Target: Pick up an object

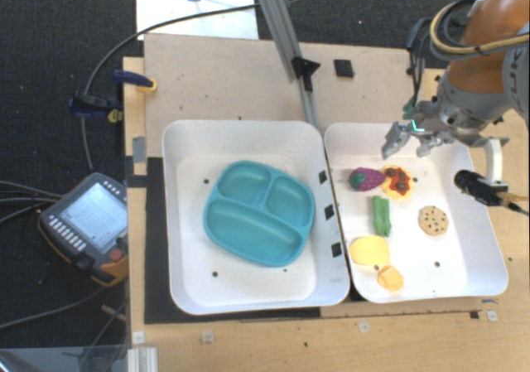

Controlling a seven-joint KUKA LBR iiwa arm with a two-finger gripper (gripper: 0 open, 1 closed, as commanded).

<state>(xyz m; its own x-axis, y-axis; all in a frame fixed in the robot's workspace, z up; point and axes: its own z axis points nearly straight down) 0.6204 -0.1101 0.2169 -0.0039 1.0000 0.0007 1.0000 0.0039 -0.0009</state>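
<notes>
The right bin [489, 267] holds several toy foods: a purple grape bunch [365, 178], a small pizza piece [397, 182], a green pickle [381, 215], a round cookie [432, 220], a yellow piece [369, 250] and a small orange piece [390, 278]. My gripper [411, 142] hovers over the bin's far part, above and just right of the grapes and pizza. Its two fingers are spread apart with nothing between them.
The left bin [186, 279] holds a teal divided plate [260, 211]. A grey pole [281, 26] slants down to the bins' far edge. A teach pendant [87, 225] and cables lie off the bench at left. A black cylinder [479, 187] sticks out over the right bin's edge.
</notes>
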